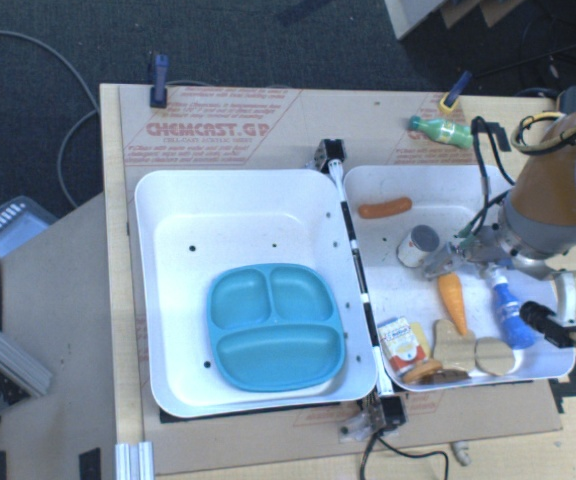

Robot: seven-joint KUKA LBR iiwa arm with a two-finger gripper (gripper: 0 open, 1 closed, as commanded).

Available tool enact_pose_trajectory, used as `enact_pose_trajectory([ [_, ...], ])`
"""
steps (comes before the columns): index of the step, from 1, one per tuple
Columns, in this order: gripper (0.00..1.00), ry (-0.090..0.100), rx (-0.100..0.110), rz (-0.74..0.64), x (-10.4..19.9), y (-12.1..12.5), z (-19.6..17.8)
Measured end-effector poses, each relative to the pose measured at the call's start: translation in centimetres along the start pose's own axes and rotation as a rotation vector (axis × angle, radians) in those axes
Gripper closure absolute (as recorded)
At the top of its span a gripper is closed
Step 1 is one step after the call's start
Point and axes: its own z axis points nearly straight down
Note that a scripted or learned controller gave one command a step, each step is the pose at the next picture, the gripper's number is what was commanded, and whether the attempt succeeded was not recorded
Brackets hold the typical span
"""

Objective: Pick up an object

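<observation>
At the near edge of the right bin [558,368] a cluster lies packed together: a small red-and-white packet [400,338], a dark brown item [430,373] just beside it, a tan block [452,351] and a pale round piece [496,356], all touching or nearly so. Just behind them an orange carrot [453,301] lies lengthwise, and beside it on the right a blue-and-white bottle [508,311] points toward the near wall. A metal can [417,245] sits on its side a little farther back, near the carrot's far tip. The gripper [465,251] is low in the bin between the can and the bottle, just above the carrot's far end; how wide it stands and whether it has anything cannot be made out. The grey arm [548,203] with its orange band rises to the right, cables looping over it. Farther back an orange hot dog [384,208] lies alone near the far wall. In the left bin [168,218] rests a blue divided plate [274,324]. Beyond the bins, a green bottle [442,130] lies on the bench [208,128].
</observation>
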Motion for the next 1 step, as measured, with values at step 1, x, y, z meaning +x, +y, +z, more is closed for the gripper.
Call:
enact_pose_trajectory([
  [1,0.0,0.002,0.003,0.0,4.36,-3.69,0.02],
])
